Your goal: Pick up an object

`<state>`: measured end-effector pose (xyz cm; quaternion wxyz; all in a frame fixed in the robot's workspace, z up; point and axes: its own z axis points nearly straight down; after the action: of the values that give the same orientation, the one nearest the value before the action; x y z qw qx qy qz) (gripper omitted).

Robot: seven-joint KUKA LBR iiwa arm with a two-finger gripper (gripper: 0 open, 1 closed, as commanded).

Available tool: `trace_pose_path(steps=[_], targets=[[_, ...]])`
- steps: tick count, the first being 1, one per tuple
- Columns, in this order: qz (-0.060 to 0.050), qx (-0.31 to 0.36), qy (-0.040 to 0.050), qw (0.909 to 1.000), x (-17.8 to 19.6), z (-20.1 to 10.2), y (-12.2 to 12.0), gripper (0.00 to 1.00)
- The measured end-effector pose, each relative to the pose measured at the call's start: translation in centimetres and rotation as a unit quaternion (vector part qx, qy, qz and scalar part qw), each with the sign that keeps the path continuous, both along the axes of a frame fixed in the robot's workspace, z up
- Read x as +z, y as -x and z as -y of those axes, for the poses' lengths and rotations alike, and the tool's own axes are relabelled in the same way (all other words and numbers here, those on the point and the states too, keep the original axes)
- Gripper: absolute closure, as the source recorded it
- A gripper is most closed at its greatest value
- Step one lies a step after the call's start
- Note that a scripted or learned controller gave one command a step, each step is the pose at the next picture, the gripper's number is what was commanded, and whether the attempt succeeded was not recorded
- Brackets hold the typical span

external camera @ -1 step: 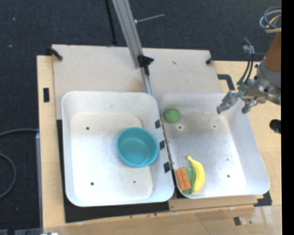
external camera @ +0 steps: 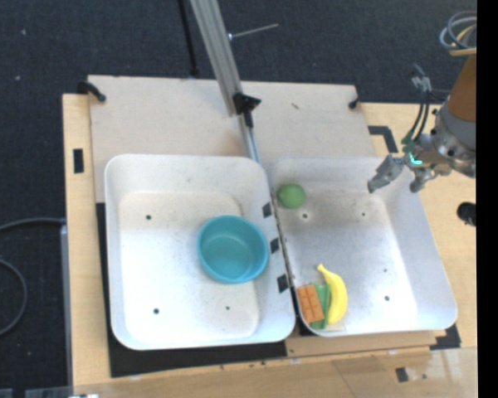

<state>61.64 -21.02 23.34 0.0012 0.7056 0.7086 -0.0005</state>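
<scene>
Approach step. Gripper point(external camera: 396, 178) spread wide, holding nothing, above right bin's point(external camera: 415, 247) far right corner. Banana point(external camera: 335, 291) lies near left, green ball point(external camera: 291, 196) far left. Next: travel over one, descend.

A round blue bowl point(external camera: 232, 249) is sitting upright in the left bin point(external camera: 133, 181), close to that bin's right wall, its open side facing up. In the right bin point(external camera: 415, 247), a small green ball point(external camera: 291, 196) is resting near the far left corner. A yellow banana point(external camera: 334, 292) is lying curved at the near left corner, just beside an orange block point(external camera: 310, 303) with something green point(external camera: 321, 315) showing partly beneath them.
</scene>
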Motion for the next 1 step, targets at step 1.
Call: trace_pose_path(steps=[1], targets=[[-0.002, 0.0, -0.0001, 1.0, -4.82, -0.5, -0.65, 0.0]])
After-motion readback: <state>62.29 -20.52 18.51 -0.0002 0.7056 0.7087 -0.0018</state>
